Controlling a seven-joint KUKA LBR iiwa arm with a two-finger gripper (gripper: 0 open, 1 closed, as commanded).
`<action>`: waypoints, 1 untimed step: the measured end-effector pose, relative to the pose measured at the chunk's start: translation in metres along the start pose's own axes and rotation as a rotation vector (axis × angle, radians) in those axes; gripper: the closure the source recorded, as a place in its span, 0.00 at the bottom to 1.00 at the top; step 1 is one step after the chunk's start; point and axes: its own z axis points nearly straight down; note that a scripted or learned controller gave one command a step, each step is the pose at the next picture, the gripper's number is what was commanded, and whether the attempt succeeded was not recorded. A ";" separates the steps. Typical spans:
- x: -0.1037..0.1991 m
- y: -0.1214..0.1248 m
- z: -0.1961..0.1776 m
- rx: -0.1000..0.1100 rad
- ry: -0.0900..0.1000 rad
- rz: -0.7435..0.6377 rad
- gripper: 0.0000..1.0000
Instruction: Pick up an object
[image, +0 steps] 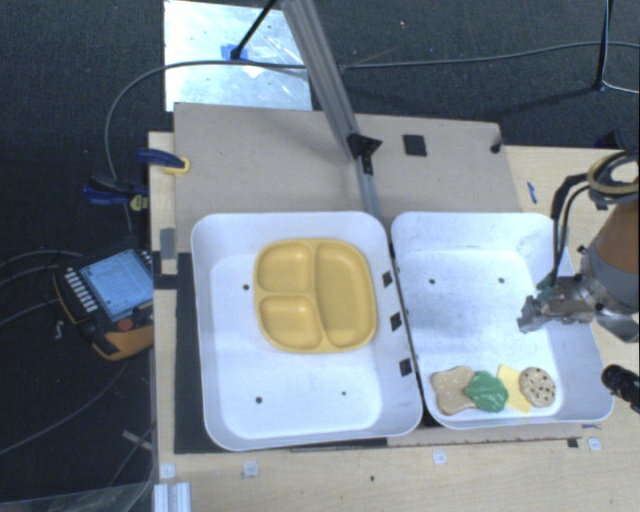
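Toy food pieces sit in a row below the gripper (531, 318), along the near wall of the right white plastic bin (470, 250): tan bread slice (451, 389), green leaf (487, 391), yellow cheese wedge (512, 383), small chocolate-chip cookie (538, 386). Far left of the gripper, a yellow three-compartment plastic plate (315, 295) lies in the left white bin (300, 400). Gripper hangs low over the right bin's floor, nothing visibly held; its opening can't be judged.

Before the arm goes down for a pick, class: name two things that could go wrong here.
1. The toast, green piece, cheese and cookie lie bunched together, so the pincer might nudge or catch a neighbour.
2. They sit against the bin's near wall, which could block a finger.
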 end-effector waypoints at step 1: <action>-0.001 0.002 -0.050 0.000 0.000 -0.001 1.00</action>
